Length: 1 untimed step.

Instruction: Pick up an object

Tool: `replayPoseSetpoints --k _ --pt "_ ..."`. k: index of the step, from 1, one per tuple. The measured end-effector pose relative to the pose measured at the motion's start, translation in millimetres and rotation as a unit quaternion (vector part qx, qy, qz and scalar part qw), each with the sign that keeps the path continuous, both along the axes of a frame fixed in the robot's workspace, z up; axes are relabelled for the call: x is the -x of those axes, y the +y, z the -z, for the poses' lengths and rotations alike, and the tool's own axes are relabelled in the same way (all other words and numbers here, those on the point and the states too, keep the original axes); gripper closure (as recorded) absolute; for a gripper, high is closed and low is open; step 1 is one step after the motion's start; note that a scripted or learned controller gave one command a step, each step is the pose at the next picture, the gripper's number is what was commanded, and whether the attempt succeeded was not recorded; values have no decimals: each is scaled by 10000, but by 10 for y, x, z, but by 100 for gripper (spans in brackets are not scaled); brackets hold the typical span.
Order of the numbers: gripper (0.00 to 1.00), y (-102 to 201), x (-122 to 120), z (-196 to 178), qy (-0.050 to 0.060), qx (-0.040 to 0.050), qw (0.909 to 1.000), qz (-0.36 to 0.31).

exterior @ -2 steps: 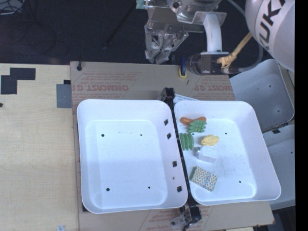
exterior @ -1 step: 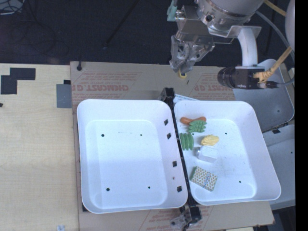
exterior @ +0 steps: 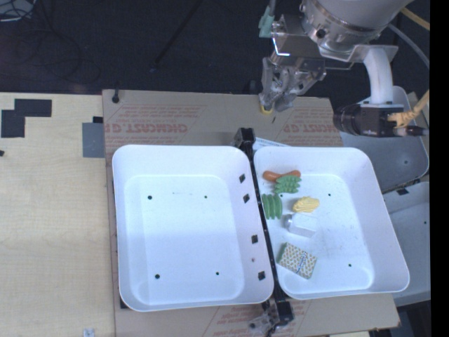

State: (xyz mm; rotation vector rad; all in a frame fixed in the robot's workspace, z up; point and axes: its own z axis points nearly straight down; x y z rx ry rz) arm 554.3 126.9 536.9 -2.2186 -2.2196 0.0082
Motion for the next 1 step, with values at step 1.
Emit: replayPoseSetpoints --k 1 --pt "100 -260 325 2 2 0 10000 2"
